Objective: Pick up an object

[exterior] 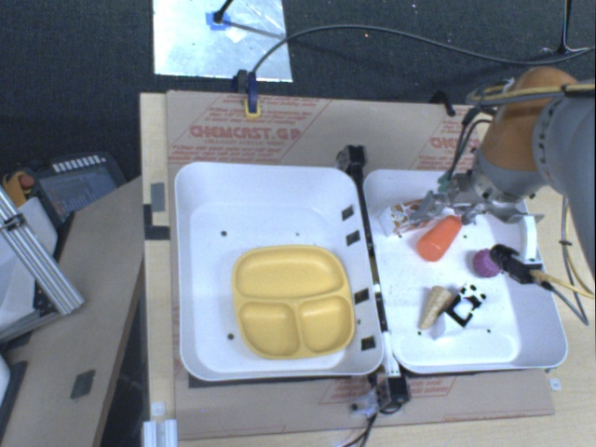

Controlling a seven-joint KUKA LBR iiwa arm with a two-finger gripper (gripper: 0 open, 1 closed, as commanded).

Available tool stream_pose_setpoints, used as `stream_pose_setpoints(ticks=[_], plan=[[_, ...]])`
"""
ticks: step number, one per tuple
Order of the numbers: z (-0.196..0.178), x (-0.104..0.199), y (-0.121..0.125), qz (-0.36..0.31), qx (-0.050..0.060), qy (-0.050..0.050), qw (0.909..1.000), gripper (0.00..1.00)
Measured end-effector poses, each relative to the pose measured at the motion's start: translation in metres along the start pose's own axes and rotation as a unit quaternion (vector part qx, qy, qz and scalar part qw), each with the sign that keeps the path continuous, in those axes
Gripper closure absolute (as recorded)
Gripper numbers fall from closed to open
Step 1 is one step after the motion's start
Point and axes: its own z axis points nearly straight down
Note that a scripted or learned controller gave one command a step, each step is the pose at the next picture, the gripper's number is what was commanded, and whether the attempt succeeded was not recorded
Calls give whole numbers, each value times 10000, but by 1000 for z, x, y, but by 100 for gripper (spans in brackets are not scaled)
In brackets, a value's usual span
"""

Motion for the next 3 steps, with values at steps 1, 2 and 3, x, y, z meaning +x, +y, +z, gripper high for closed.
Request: stream_pose_setpoints(ticks=[1,2,3], plan=[[-12,1,2,-12,-22,9,10000,100],[-63,-1,15,-17,58,23,10000,100],[-107,-1,17,-20,58,24,10000,100]])
